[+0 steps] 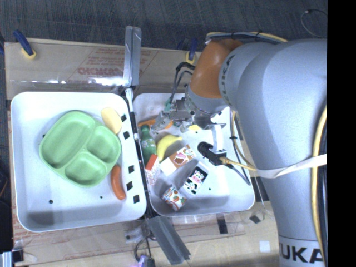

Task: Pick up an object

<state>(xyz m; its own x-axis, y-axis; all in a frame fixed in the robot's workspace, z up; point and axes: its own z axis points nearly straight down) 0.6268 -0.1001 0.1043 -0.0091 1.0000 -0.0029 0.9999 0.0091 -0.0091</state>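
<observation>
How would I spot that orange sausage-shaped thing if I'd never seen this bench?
Find the left white bin, the one with the green divided plate. Just below the plate's lower right edge lies the orange sausage, lengthwise beside the bin's right wall. The nearby yellow piece sits above the plate and is paler.

smooth matt plastic green tray (80, 147) in a glossy white bin (33, 204) — arm (283, 104) satin grey, bench (100, 60) bare wood-like board.

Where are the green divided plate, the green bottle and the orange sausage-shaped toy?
green divided plate (80, 148): camera view, its centre ridge.
green bottle (147, 142): camera view, its body.
orange sausage-shaped toy (117, 183): camera view, its middle.
</observation>
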